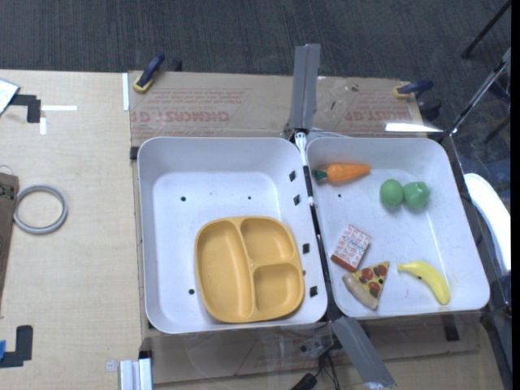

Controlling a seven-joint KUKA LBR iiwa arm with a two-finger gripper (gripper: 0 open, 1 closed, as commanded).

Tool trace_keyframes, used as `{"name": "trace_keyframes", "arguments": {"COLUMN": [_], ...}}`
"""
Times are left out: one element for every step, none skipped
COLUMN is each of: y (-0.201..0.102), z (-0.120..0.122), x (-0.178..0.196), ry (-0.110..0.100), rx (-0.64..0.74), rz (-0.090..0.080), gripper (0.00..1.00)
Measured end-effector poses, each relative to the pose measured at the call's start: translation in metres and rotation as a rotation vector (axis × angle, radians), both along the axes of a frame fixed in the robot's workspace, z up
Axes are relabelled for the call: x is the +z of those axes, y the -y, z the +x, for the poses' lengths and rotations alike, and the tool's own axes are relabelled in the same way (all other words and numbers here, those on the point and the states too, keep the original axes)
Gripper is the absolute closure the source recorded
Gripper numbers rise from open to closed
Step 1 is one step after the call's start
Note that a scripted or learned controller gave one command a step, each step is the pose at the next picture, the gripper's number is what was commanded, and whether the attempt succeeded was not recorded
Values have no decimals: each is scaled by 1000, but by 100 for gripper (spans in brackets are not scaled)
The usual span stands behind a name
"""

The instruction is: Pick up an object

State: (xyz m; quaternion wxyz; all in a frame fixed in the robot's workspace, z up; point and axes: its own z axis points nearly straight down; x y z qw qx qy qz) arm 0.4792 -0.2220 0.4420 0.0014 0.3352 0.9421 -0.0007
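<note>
The right bin [455, 218] holds several toy foods. An orange carrot [344, 172] lies at its back left. Two green balls [404, 194] sit joined side by side near the back right. A small red and white packet [351, 246] rests at the left middle, with a pizza slice [367, 283] just in front of it. A yellow banana [426, 279] lies at the front right.
The left bin [162, 218] holds a yellow divided plate [248, 268] toward its front right. A roll of tape [36, 209] lies on the bench at far left. Blue clamps [149, 72] hold cardboard behind the bins.
</note>
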Motion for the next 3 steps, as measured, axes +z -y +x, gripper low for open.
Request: {"name": "trace_keyframes", "arguments": {"y": [0,0,-5], "z": [0,0,0], "x": [-127,0,-147], "ry": [-1,1,-1], "rx": [164,363,486], "rz": [1,-1,1], "gripper": [100,100,100]}}
